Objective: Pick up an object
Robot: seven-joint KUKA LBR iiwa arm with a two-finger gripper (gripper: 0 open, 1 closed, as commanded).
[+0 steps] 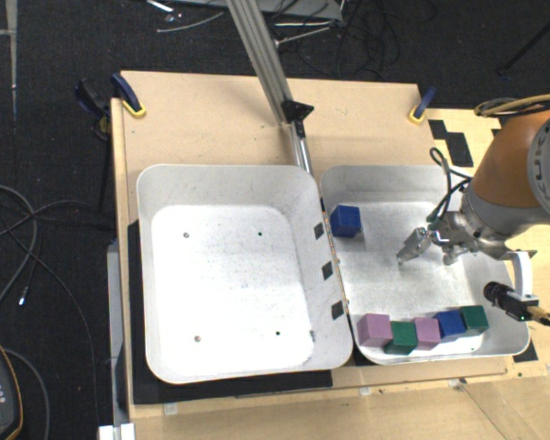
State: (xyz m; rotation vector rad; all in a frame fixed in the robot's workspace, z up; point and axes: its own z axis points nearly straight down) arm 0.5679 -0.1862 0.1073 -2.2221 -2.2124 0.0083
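A blue cube [346,220] lies alone near the back left of the right bin [385,183]. Along that bin's front wall sits a row of cubes: pink [375,329], green [403,335], pink [427,330], blue [451,323] and green [475,318]. My gripper [428,253] hangs over the middle right of the bin floor, to the right of the lone blue cube and behind the row. Its fingers are spread open with nothing between them.
The left bin [156,186] adjoins the right one along a shared rim with black clips [328,269]. A metal pole [261,49] slants in from the back. Clamps [128,94] hold the bench's rear corners.
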